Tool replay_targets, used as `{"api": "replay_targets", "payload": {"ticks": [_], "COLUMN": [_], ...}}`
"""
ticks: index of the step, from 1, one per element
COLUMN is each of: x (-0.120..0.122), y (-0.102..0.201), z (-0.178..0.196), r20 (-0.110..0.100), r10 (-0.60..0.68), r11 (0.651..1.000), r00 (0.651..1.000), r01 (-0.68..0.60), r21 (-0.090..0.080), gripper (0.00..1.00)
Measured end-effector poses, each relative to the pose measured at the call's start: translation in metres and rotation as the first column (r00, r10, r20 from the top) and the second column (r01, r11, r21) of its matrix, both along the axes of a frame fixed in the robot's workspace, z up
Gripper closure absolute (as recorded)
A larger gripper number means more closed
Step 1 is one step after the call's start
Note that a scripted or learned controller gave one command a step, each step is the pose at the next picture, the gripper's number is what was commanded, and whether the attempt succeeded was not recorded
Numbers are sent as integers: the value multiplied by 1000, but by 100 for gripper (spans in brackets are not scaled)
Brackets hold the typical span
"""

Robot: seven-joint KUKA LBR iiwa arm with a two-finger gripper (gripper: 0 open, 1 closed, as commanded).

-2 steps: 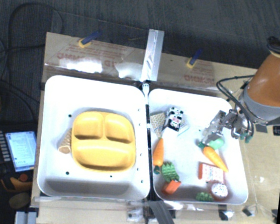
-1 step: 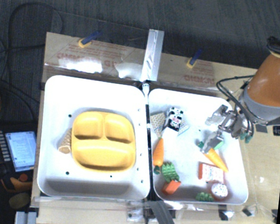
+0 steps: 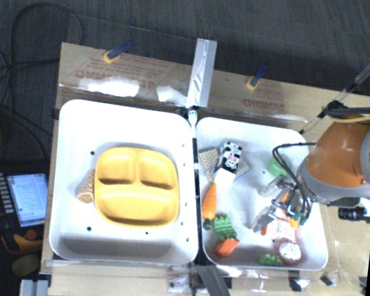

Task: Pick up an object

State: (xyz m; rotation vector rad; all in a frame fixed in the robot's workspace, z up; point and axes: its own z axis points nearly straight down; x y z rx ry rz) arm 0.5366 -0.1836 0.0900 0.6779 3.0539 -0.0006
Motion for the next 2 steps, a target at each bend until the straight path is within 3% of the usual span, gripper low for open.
{"api": "replay_targets", "payload": {"ticks": [1,2], "x": [-47,15], "y": [-24,7], "z": [1,0], "r20": [4,0], "r10": [-75,43], "r11": [997,999], "r00": [997,999], "r01": [75,-43], "r21": [-2,-3], "gripper": [0,0]}}
